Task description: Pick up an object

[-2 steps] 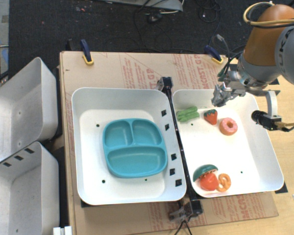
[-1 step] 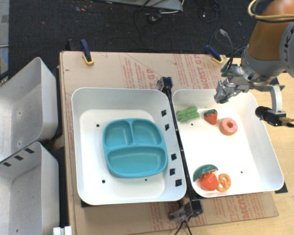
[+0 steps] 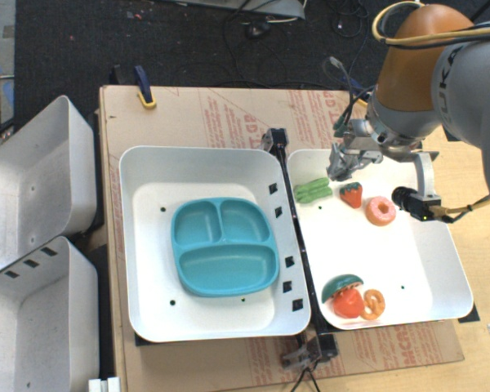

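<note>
Grey arm is hovering its gripper (image 3: 341, 168), state I cannot tell, above the right bin (image 3: 441, 260) near the green toy (image 3: 312, 191), probably approaching; next it needs lowering onto it.

Bright even overhead light, soft shadows, mild glare on white bins (image 3: 147, 170); edges perhaps slightly soft.

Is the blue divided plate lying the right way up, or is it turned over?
Right way up. The blue divided plate lies flat in the left bin, and its three compartments open upward with raised ridges between them.
</note>
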Controlling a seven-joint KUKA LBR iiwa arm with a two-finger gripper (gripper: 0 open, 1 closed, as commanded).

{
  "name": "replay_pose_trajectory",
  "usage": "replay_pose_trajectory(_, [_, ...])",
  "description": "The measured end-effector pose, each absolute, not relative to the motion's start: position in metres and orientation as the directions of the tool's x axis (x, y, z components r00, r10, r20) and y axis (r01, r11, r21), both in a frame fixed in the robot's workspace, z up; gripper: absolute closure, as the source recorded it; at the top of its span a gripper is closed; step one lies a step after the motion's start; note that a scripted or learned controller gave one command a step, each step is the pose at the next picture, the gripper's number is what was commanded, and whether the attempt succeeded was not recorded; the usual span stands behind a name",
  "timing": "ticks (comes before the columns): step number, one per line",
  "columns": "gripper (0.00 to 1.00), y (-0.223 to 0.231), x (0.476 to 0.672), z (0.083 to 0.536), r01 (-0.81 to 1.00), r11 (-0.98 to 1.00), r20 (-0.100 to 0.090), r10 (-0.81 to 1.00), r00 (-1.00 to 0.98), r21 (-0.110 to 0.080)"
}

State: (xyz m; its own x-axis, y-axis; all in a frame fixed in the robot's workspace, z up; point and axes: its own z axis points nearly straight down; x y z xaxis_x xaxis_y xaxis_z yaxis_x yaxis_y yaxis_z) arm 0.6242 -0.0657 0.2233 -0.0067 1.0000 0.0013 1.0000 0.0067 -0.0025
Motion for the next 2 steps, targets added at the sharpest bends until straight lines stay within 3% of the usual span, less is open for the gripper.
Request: replay_pose_trajectory(2, [1.0,0.031,0.603,0.227,1.0,0.007,0.001,1.0,-0.007,-0.001])
